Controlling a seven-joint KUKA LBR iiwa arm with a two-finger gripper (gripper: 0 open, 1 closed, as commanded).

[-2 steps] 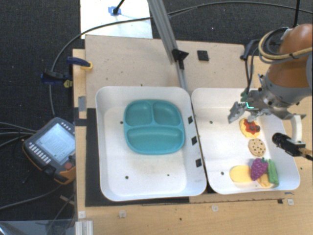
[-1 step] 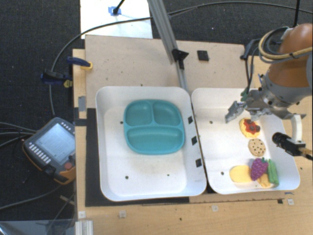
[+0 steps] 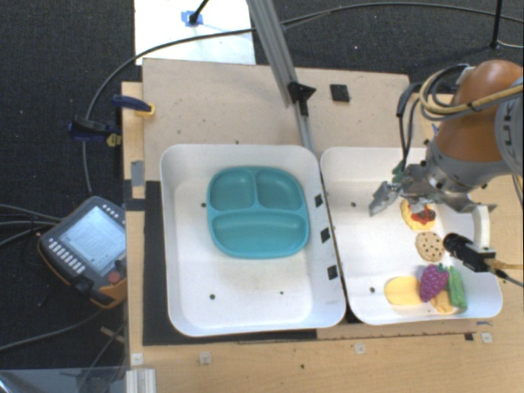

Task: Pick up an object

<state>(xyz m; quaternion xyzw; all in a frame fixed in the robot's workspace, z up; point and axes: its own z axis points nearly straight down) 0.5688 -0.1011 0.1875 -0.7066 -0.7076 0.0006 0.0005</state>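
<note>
Hovering over the right bin (image 3: pixel 360 219), the tool (image 3: pixel 391 193) shows grey fingers (image 3: pixel 381 198) slanting down toward the view's left; whether they are spread or closed I cannot tell, and nothing is visible between them. Just right of it lies a yellow-and-red toy food piece (image 3: pixel 418 214). Nearer the front sit a cookie (image 3: pixel 428 246), purple grapes (image 3: pixel 434 282), a yellow piece (image 3: pixel 400 291) and an upright-lying green vegetable (image 3: pixel 456 289). Reaching in from the right, the arm (image 3: pixel 479 121) bends downward. A teal divided plate (image 3: pixel 258 212) rests in the left bin (image 3: pixel 188 285).

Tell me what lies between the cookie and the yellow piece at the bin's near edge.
In the camera view, bare white bin floor lies between the cookie and the yellow piece; the purple grapes sit just beside that stretch.
</note>
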